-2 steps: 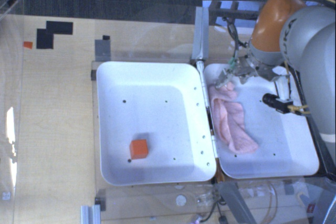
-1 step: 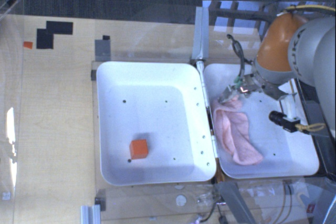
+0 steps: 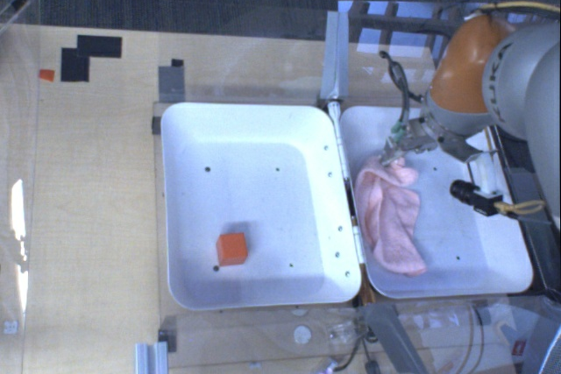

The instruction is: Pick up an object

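In right bin (image 3: 491, 271): hand (image 3: 396, 142) at pink cloth (image 3: 391, 219) top edge; grip state unclear.

KUKA iiwa arm (image 3: 526, 83): smooth, rounded grey casing, matt finish. Orange band (image 3: 465, 66) above the wrist, glossy and dome-shaped, with a pale highlight on its upper edge. Gripper (image 3: 396, 143): small metallic assembly of silver-grey parts with a faint green marking, too small to read. Thin dark cable (image 3: 394, 74) curving alongside the wrist. Black cylindrical fitting (image 3: 473, 195) with a yellowish cable attached, beneath the grey link.
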Available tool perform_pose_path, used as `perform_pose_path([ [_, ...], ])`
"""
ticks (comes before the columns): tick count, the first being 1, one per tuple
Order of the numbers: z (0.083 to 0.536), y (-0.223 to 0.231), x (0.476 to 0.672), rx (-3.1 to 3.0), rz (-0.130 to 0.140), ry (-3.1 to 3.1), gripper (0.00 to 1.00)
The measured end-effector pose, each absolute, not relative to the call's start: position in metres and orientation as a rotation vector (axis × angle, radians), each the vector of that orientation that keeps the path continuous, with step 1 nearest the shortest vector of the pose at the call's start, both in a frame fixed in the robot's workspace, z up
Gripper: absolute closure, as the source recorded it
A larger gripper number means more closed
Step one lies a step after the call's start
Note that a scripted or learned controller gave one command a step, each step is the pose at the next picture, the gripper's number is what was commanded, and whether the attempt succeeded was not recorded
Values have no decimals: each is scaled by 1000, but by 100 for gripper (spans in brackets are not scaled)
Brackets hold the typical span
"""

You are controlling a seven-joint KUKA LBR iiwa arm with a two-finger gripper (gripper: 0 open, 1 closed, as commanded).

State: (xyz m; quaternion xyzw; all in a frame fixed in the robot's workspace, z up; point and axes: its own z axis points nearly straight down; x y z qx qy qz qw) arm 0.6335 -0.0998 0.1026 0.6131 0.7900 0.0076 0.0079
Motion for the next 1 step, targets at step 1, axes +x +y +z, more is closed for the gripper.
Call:
perform_pose_path([
  [1,185,-48,672,2062,7,2362,100],
])
